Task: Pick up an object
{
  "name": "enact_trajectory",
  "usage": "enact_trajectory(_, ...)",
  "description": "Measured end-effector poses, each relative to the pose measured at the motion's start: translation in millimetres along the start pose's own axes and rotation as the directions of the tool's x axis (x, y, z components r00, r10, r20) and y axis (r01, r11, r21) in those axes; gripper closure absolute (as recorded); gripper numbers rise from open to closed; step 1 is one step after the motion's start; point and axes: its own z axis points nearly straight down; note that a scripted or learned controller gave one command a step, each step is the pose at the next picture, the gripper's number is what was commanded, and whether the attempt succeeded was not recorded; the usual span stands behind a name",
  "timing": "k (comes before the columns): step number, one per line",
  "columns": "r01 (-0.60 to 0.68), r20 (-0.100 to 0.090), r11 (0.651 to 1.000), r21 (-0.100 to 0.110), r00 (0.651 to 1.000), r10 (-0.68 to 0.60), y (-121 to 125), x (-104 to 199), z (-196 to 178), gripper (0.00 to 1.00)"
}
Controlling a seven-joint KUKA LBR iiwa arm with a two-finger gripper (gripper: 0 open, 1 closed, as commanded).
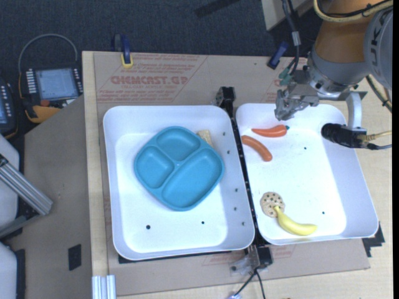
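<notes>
The red toy sausage (269, 130) is the thing nearest the gripper (285, 112), so it looks like the one to pick up. It lies in the right bin (349, 185), up near the top edge at about 11 o'clock of that bin. The gripper hangs just above the sausage's right end. From the gripper, the sausage lies toward about 7 o'clock, very near. I cannot tell if they touch. The sausage is long and thin, and it runs across from 9 o'clock to 3 o'clock, tipped up a little on the right.

I cannot tell how the gripper's tips are set from here; they are small, dark and blurred together. Nothing can be seen held in them.

I think the gripper must go down and a bit left, and close across the thin way of the sausage, not along it.

Now the count. There is one arm and one gripper. There are two white bins. In the right bin are four things: one red sausage, one orange sausage (257, 148) just below it, one small cookie (271, 200) and one yellow banana (295, 225) touching the cookie, both down at 7 o'clock. In the left bin (124, 198) are two things: one blue plate (179, 167) with three parts, and one small tan piece (204, 137) peeking out at the plate's 1 o'clock.
</notes>
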Motion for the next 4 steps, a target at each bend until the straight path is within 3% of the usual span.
enact_trajectory(3, -0.002, 0.0, 1.0, 0.001, 1.0, 0.002, 8.4, 142.0, 13.7, 1.0)
enact_trajectory(4, -0.006, 0.002, 1.0, 0.001, 1.0, 0.006, 8.7, 139.0, 13.5, 0.0)
